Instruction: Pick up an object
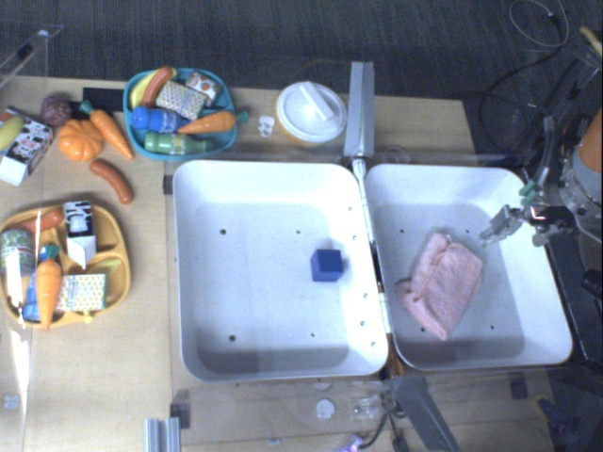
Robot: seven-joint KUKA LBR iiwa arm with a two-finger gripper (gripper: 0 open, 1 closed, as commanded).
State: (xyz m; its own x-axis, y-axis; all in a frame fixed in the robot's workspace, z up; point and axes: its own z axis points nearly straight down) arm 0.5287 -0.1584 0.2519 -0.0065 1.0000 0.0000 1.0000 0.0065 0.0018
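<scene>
The gripper point(509, 222) hovers over the right bin point(556, 347) near its right edge, and whether it is spread or closed cannot be told from here. A crumpled pink cloth point(443, 282) lies near that bin's middle, apart from the gripper. A blue cube point(327, 264) sits in the left bin point(203, 347), toward its right edge.

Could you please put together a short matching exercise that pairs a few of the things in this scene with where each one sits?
Things:
1. blue cube
2. pink cloth
3. gripper
4. white lidded container

Places:
A. on the bench behind the bins, near the divider between them
B. over the right bin's right side
C. lying in the right bin
D. in the left bin, toward its right side

Pairs: 1-D, 2-C, 3-B, 4-A
</scene>
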